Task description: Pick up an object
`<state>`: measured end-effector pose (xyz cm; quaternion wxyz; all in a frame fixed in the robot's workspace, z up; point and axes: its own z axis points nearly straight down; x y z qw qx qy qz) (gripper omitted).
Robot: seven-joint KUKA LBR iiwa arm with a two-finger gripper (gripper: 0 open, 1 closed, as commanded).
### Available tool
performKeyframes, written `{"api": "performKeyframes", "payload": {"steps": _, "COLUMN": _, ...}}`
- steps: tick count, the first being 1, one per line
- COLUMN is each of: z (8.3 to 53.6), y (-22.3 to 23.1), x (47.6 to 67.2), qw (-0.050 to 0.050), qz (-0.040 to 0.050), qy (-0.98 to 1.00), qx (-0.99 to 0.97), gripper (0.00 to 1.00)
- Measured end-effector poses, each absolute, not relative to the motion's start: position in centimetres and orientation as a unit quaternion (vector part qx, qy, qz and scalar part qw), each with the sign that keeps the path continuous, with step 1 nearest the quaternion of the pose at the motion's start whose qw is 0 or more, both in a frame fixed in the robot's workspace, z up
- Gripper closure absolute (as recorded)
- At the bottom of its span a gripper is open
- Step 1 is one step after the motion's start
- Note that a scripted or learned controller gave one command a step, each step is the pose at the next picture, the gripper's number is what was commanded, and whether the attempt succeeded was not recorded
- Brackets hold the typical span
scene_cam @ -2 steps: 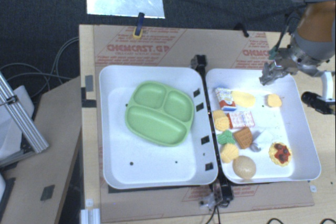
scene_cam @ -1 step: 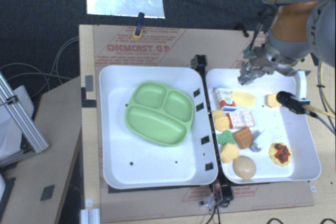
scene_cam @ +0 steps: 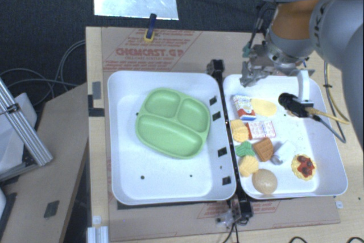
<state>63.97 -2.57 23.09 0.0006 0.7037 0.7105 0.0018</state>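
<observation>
My gripper (scene_cam: 251, 78) hangs over the far left corner of the right bin (scene_cam: 333, 179), just above its rim, with nothing seen in it. Several toy foods lie in this bin. Nearest to the gripper are a white and red packet (scene_cam: 243, 105) and a pale yellow piece (scene_cam: 264, 107). Further forward lie a red and white carton (scene_cam: 262, 129), a yellow waffle (scene_cam: 239, 132), a green piece (scene_cam: 244, 149) and a brown block (scene_cam: 263, 148). At the near end are a yellow lump (scene_cam: 248, 165), a beige bun (scene_cam: 264, 181) and a small pizza (scene_cam: 303, 167).
The left bin (scene_cam: 122, 179) holds a green divided plate (scene_cam: 172, 122). A black divider with clips (scene_cam: 223, 122) runs between the bins. A blue and yellow tool (scene_cam: 151, 28) lies on the cardboard behind the bins. The grey arm (scene_cam: 335, 25) comes in from the upper right.
</observation>
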Motion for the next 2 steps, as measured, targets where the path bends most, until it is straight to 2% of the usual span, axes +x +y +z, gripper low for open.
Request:
{"api": "performKeyframes", "payload": {"steps": 1, "z": 22.0, "y": 3.6, "x": 64.1, "qw": 0.000, "qz": 0.0014, "qy": 0.711, "qx": 0.703, "gripper": 1.00}}
{"api": "performKeyframes", "payload": {"steps": 2, "z": 23.5, "y": 6.2, "x": 63.9, "qw": 0.000, "qz": 0.0013, "qy": 0.710, "qx": 0.705, "gripper": 1.00}}
